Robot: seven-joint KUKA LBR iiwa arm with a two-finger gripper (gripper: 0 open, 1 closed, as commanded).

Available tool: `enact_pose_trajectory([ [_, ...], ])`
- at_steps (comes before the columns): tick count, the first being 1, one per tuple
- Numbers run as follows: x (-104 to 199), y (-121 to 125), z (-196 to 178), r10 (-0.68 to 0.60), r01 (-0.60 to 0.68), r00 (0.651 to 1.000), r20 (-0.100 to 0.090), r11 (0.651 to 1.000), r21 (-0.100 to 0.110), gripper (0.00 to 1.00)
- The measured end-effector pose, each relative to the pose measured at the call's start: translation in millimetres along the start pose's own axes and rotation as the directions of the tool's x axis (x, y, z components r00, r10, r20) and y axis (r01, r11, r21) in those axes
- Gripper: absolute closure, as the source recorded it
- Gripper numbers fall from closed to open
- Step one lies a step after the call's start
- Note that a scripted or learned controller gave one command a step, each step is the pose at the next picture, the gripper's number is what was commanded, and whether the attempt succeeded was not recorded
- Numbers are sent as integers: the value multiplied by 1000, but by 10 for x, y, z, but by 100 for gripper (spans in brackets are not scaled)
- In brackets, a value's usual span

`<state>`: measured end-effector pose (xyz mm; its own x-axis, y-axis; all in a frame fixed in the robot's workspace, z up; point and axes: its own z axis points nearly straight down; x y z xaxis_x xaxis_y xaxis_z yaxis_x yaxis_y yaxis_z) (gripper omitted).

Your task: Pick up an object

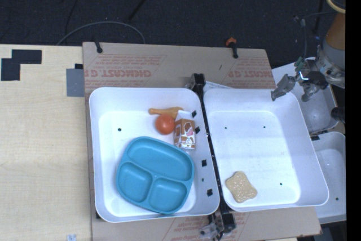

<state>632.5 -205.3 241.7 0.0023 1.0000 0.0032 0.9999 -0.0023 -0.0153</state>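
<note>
The left bin (104,121) holds a blue divided plate (155,175). Behind the plate lie a red-orange ball (164,124), an orange drumstick-shaped toy (164,112) and a small printed carton (185,134). A beige, bumpy cracker-like piece (241,187) lies near the front of the right bin (259,127). My gripper (294,87) hangs over the right bin's back right corner, far from all the objects. It is open, fingers spread, with nothing between them.
Both bins rest on a cardboard sheet (169,68) on the bench. A black divider (204,138) runs between the bins. More white trays (333,172) sit to the right of the right bin, under the arm. Pale wood tabletop (39,149) stretches to the left.
</note>
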Motion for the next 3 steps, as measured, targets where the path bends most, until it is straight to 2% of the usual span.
enact_pose_trajectory([
  [1, 4, 20, -91, -2, 2, 1000, 3, 1000, -13, 0],
  [2, -76, 62, 387, -2, 2, 1000, 3, 1000, -11, 0],
  [3, -27, 105, 819, -7, 7, 1000, 3, 1000, -11, 0],
])
